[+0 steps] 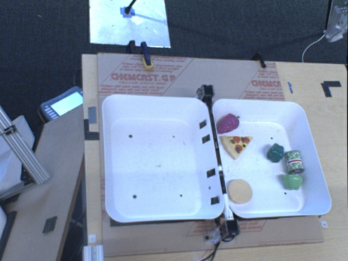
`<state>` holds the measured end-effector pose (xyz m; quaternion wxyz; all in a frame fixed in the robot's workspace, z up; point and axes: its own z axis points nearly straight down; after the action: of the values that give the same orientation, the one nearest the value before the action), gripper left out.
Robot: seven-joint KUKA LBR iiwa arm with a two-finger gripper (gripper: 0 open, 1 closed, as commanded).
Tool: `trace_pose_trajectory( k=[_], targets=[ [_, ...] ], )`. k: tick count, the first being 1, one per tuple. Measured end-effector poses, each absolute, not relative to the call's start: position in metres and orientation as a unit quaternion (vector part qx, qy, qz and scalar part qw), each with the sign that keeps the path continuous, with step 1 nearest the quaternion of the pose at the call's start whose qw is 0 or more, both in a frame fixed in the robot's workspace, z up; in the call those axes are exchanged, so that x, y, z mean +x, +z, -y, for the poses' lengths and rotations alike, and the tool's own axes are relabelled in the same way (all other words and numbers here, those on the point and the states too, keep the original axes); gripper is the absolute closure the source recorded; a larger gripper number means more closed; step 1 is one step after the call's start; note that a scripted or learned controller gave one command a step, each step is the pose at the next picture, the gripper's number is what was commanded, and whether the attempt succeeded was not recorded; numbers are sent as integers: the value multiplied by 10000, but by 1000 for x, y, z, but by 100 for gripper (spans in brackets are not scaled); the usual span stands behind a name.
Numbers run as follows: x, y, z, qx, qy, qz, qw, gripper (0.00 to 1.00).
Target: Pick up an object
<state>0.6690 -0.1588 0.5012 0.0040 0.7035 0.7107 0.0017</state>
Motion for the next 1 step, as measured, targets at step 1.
trace_pose_trajectory(
  k=[1],
  targets=[
    [627, 499, 93, 7041, 8, -7101, -3, 100]
  ],
)
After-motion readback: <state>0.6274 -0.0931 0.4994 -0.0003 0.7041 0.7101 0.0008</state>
